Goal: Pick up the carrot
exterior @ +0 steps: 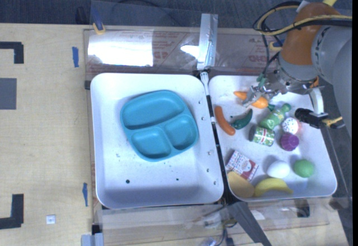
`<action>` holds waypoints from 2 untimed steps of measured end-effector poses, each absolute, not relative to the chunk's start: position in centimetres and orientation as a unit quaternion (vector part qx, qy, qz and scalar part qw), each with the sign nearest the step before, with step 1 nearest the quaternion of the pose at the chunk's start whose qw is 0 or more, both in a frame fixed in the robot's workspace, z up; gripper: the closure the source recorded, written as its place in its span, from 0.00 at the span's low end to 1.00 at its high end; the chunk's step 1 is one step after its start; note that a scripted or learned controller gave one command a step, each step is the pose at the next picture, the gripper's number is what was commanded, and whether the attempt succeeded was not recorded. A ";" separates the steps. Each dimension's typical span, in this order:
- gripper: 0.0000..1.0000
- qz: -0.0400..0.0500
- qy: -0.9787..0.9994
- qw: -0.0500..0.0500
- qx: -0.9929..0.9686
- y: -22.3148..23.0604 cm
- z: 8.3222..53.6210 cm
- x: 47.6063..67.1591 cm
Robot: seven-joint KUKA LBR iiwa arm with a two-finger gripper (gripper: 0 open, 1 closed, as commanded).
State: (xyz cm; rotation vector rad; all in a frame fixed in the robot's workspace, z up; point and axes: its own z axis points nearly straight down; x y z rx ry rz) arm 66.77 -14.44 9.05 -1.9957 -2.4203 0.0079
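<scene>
The arm reaches in from the upper right of the frame, and its gripper [260,91] hangs low over the upper part of the right bin [330,175]. The carrot [224,120], orange and slim, lies at that bin's left wall, near a dark green vegetable [243,119] and lower left of the gripper. Whether the fingers are spread or pressed together I cannot tell; small orange pieces [250,98] lie right beneath them. This looks like the approach step: next, the gripper likely must shift toward the carrot, line up across it, and descend.
</scene>
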 end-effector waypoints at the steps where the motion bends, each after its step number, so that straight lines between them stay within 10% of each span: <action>1: 1.00 -0.001 -0.652 0.000 -0.758 -6.8 18.3 66.3; 2: 1.00 0.000 -0.743 -0.001 -0.669 -6.0 26.7 63.7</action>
